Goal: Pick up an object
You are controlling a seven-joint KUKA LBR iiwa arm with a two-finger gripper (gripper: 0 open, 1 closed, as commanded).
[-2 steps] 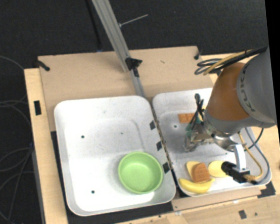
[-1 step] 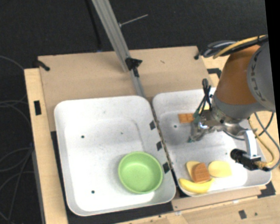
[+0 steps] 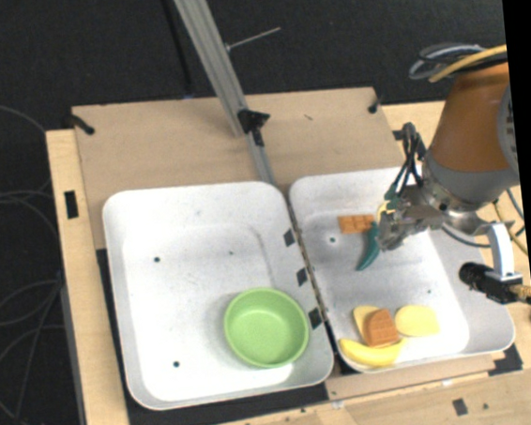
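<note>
1. Reaches in from the desk's (image 3: 173,141) right edge, over the right bin (image 3: 449,338), with the tool (image 3: 390,231) poised in that bin's upper half.
2. Appears to carry a slim teal object (image 3: 368,252), which hangs tilted from the tool's tip toward the bin floor; seemingly pinched at its upper end between narrow-set fingers, though too small to be sure of the contact. Whether clear of the floor or resting on it, cannot tell.
3. Lies just beside the tool, toward the bin's upper middle: a small orange block (image 3: 354,224), flat on the floor, apparently untouched.
4. Sits bunched in the right bin's lower edge, well apart from the tool: a banana (image 3: 370,353) along the rim, a brown piece (image 3: 380,328) above it, a pale yellow round piece (image 3: 416,320) touching that on the right. Packed close together, so likely harder to take singly than the lone teal thing.
5. Rests in the left bin (image 3: 155,237), near its lower right corner: a green bowl (image 3: 265,326), upright, far from the arm's present reach.
6. Judged state of the task: grasp likely made on the teal object; lift not yet confirmed.
</note>
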